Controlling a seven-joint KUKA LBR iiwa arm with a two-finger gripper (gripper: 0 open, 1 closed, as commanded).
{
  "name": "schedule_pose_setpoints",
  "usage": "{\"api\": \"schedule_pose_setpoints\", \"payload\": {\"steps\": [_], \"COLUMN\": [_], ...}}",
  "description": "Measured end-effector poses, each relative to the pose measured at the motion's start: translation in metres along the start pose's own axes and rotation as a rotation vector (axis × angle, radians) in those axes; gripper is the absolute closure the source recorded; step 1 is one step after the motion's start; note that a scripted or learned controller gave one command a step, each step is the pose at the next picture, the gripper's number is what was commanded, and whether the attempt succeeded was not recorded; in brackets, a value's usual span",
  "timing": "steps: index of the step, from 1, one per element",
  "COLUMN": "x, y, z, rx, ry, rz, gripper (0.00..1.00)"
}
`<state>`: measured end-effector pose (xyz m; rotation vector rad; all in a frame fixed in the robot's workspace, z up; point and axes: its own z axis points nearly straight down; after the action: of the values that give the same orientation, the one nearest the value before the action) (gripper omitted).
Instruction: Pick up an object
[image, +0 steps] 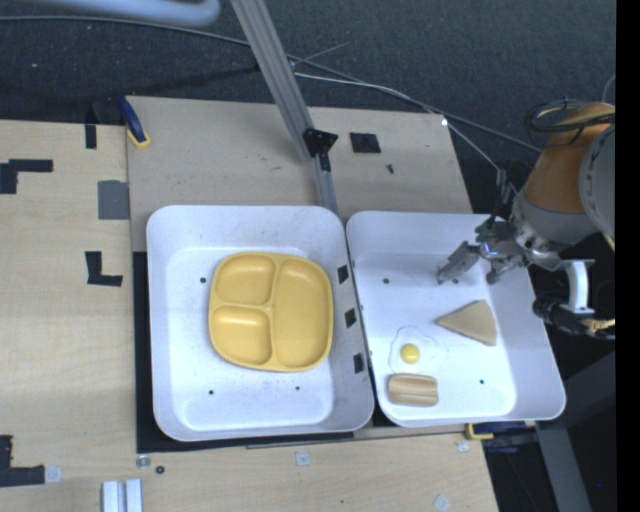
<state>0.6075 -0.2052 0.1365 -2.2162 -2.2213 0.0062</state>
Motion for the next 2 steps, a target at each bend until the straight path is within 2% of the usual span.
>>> {"api": "schedule_pose_setpoints", "payload": {"steps": [1,2], "x": [0.001,0.0], "y": [0.0,0.002], "z": [0.052,0.038], "rx": [-0.006,-0.009], "ry": [-0.003,-0.004], "rz": [0.0,0.0], "gripper": [0.0,1.0]}}
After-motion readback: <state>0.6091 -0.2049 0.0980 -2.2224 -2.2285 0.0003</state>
